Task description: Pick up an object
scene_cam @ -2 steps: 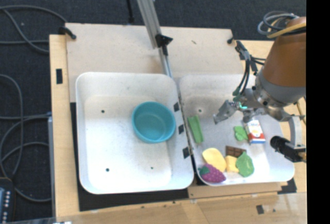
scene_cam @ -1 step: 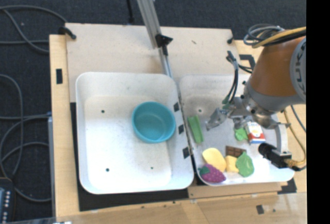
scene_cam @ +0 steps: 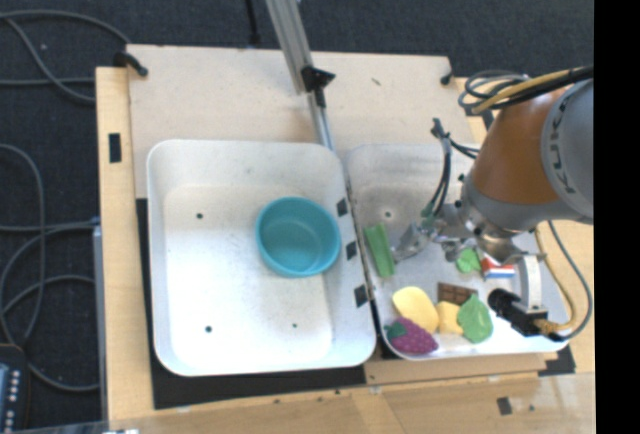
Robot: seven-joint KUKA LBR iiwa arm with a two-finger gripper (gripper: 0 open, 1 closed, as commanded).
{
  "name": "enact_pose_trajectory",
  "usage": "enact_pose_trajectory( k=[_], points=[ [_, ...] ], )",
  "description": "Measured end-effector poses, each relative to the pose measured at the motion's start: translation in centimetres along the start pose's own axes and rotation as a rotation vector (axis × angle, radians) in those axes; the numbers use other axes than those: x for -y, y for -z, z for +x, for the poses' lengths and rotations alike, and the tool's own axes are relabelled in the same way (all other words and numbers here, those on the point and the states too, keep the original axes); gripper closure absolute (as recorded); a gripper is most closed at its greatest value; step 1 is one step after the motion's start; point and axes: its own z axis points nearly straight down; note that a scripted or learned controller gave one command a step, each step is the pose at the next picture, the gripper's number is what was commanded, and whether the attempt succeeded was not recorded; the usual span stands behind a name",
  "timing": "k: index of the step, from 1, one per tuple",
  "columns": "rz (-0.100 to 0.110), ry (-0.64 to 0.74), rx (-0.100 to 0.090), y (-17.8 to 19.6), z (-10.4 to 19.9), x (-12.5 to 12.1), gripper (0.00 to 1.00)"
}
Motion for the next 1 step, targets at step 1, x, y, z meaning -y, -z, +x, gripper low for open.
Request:
enact_pose_trajectory(
  k=[1],
  points=[
    [0.000,0.000,-0.001,-5.28,-0.15,0.08,0.00]
  ],
)
